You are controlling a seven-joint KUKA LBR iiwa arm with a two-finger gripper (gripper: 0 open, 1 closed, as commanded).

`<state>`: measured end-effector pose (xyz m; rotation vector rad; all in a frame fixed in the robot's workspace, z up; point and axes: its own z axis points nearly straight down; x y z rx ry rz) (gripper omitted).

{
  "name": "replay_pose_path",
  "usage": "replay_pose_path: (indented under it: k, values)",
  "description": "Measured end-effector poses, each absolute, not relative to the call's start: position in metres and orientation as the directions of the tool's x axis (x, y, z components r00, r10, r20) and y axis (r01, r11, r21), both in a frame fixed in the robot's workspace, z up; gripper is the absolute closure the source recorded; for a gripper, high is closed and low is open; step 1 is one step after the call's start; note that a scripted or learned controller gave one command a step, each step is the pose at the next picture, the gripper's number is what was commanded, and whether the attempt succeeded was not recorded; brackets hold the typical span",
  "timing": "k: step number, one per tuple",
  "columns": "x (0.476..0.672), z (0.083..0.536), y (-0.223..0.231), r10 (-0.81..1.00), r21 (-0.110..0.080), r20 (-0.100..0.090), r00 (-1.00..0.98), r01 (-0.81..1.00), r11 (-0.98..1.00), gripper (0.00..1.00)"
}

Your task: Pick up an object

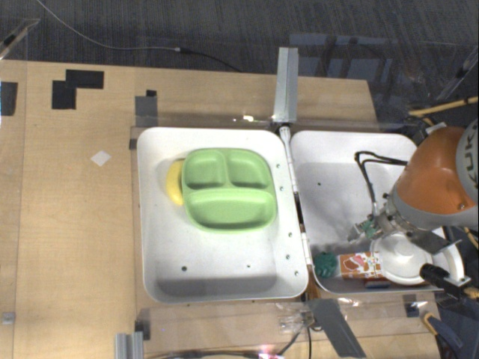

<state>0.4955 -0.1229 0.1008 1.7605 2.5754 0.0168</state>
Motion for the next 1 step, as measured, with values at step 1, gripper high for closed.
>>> replay_pose_path:
  k: [1]
  values:
    - [0.4922,0.0897,-0.1350,0.906,0.013,-0.005,-0.423,0.906,0.423,1.00]
